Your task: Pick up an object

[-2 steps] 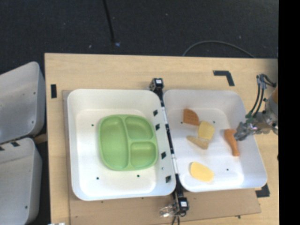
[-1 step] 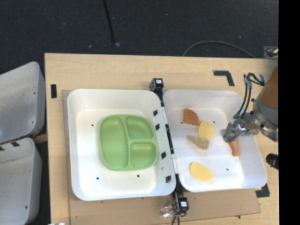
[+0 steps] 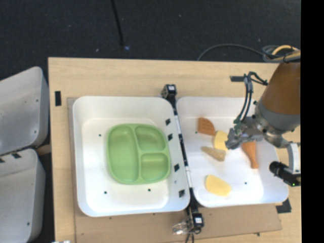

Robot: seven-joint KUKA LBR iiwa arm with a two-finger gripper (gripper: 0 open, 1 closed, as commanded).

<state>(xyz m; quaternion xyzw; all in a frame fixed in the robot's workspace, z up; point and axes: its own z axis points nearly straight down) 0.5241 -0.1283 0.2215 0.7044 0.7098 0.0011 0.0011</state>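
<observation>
While the arm reaches in from the right: gripper [image 3: 234, 139] sits low over the right bin [image 3: 255, 194], beside the small yellow block [image 3: 220, 140].
Grip state: cannot tell how wide it stands, nor whether anything is caught in it; the tip is dark and small.
Yellow block: in the upper middle of the right bin, touching or just beside the gripper's tip; squarish, no clear long axis.
Orange carrot piece [image 3: 251, 153]: just right of the gripper, long axis running up and down the view, narrow end toward the near rim.
Brown wedge [image 3: 205, 126]: up-left of the yellow block, close to it, slightly tilted.
Tan wedge [image 3: 214, 153]: just below the yellow block, long axis slanting down to the right, point toward the divider.
Yellow rounded piece [image 3: 218, 186]: alone near the bin's near edge, well apart from the cluster.
Crowding: brown wedge, tan wedge and carrot ring the yellow block on three sides.
Left bin [image 3: 83, 196]: holds a green divided plate [image 3: 137, 153], lying flat, three compartments.
</observation>
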